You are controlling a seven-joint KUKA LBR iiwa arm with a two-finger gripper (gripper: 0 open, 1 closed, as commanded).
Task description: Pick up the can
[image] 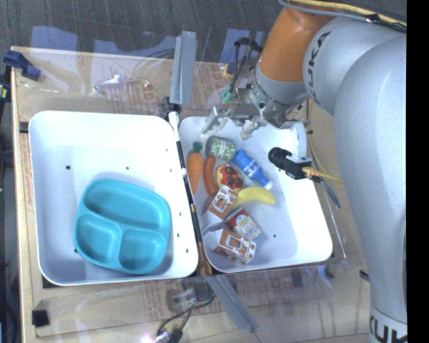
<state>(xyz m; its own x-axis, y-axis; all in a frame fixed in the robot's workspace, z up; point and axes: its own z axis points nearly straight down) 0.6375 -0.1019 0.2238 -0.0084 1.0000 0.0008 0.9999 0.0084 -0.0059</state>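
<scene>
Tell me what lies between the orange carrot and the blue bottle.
In the camera view, a red sausage lies between the orange carrot and the blue bottle.

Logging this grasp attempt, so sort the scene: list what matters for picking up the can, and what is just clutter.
Belongs to the job:
- can, lying near the top of the right bin
- gripper, above the can, holding nothing

Just lying about:
- carrot
- banana
- blue bottle
- small cartons
- blue divided tray in the left bin
</scene>
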